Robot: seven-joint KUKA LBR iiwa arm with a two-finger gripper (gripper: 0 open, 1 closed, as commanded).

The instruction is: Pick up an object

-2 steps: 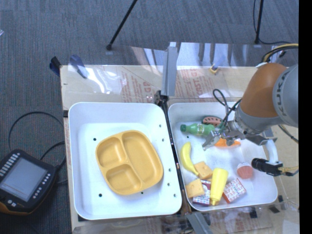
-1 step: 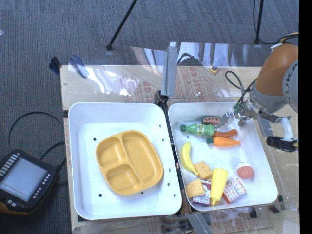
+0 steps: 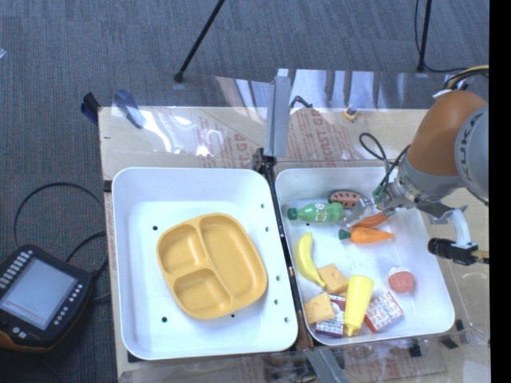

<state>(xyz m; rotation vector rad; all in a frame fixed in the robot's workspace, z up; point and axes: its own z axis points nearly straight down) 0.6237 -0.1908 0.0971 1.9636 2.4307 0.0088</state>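
My gripper (image 3: 367, 209) is low in the right bin (image 3: 427, 298), near its back. Its tip lies between a watermelon slice (image 3: 345, 196) on its left and an orange carrot (image 3: 372, 235) just in front of it. A second small orange piece (image 3: 370, 220) lies right under the tip. A green bottle (image 3: 318, 211) lies on its side to the left of the gripper. Nothing is visibly lifted.
Towards the front of the right bin lie a banana (image 3: 306, 257), two cheese wedges (image 3: 333, 278), a yellow bottle (image 3: 358, 302), a red-and-white box (image 3: 384, 311) and a pink round piece (image 3: 401, 280). The left bin (image 3: 136, 214) holds a yellow divided plate (image 3: 211, 264). A pendant (image 3: 36, 294) sits on the floor at left.
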